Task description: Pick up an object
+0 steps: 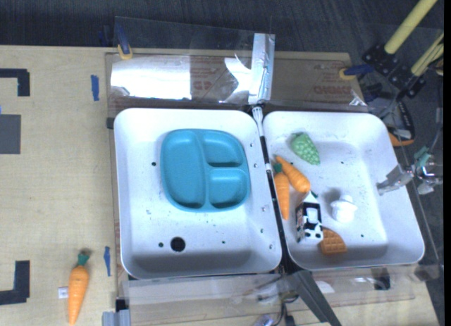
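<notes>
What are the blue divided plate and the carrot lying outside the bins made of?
The blue divided plate looks like moulded plastic: one even colour, rounded compartments, a soft sheen. The carrot on the wooden bench seems a toy, probably plastic or rubber, given its flat uniform orange; the view leaves it open.

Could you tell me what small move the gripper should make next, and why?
Probably shift the gripper left over the right bin, toward the white object. It sits at the bin's right rim, holding nothing, while the white object lies nearest, apart from the carrots.
</notes>
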